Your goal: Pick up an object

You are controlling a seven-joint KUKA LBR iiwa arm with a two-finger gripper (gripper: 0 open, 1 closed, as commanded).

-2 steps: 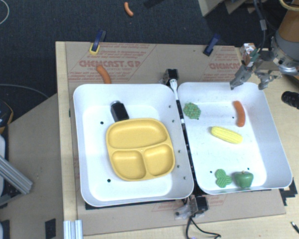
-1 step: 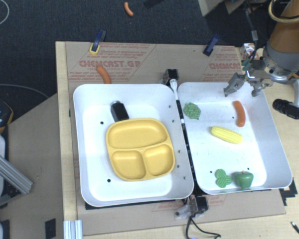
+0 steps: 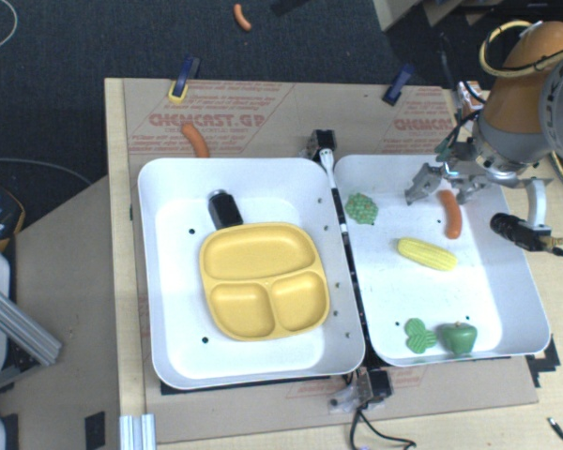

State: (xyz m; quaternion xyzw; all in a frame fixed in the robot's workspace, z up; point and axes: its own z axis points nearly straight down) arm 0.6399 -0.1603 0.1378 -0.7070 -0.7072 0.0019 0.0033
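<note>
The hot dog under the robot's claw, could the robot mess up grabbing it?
Maybe, in two ways. The gripper sits over only the top end of the red hot dog, so a grab there might let it swing or slip out. Also, the hot dog lies close to the yellow corn in the right bin, so a push or a drop could knock the corn away.

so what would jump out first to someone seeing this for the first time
The big yellow divided tray in the left bin draws the eye first, with a small black object by its upper edge. Next is the gripper at the top of the right bin, poised at an orange sausage, with a yellow corn cob just below it.
</note>
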